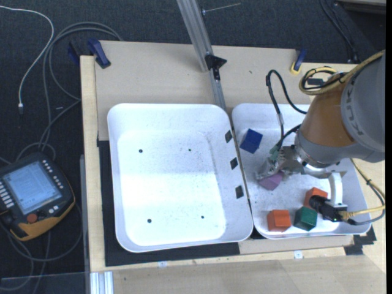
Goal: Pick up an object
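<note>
The right bin (260, 118) holds a blue block (250, 140) near its left wall, a purple block (271, 180) in the middle, and an orange block (278, 220), a green block (305, 218) and a second orange block (316, 195) along the front. My gripper (272, 167) hangs low over the middle of this bin, its tips right at the top edge of the purple block. The grey and orange arm covers the bin's right part.
The left bin (122, 121) lies beside the right one, with black clips (233, 163) on the shared wall. A metal post (195, 23) rises from the bench's far edge. Cables loop above the right bin.
</note>
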`<act>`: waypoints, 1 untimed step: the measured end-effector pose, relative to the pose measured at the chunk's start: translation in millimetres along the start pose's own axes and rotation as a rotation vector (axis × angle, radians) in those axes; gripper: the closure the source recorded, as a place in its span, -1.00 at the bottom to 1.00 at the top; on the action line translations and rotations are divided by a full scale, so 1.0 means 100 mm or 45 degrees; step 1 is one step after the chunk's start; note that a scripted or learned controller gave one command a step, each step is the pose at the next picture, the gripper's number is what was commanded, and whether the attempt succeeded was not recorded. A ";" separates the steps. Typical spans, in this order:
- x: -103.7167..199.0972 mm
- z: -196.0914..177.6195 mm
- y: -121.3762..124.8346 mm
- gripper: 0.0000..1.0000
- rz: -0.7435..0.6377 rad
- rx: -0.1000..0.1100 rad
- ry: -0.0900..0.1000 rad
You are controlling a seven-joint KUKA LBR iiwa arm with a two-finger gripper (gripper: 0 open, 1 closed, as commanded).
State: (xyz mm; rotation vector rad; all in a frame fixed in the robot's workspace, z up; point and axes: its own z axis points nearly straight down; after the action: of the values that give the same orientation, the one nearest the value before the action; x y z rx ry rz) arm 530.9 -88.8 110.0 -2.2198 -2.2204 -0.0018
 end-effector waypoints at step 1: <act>0.68 -0.94 0.47 1.00 -0.011 -0.015 -0.001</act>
State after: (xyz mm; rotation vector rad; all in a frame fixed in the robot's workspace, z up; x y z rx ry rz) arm 578.0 -21.3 204.5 -2.2164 -2.2360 -0.0141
